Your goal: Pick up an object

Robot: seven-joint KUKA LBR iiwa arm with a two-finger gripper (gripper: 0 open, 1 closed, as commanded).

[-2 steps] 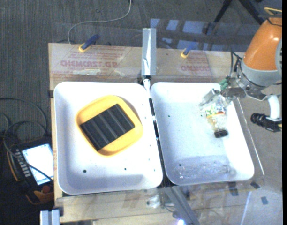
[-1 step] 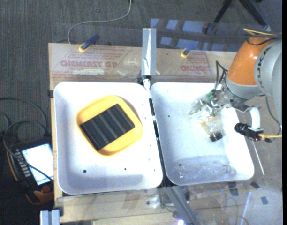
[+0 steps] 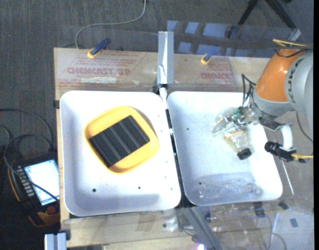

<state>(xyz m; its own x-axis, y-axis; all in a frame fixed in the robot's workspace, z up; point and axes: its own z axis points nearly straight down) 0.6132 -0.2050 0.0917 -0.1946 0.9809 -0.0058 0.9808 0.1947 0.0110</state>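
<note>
A yellow rounded object (image 3: 99, 123) with a black ribbed top lies tilted in the middle of the left bin (image 3: 76, 191). A clear, see-through item (image 3: 226, 187) lies flat near the front of the right bin (image 3: 193, 139). My gripper (image 3: 233, 130) hangs over the right half of the right bin, behind the clear item and apart from it. The gripper looks pale and glassy against the white floor. I see nothing held in it.
The arm's orange band (image 3: 273, 85) and grey wrist reach in over the right bin's right rim. A metal divider post (image 3: 163, 61) stands behind the gap between the bins. A tablet-like device (image 3: 37, 178) lies on the floor to the left.
</note>
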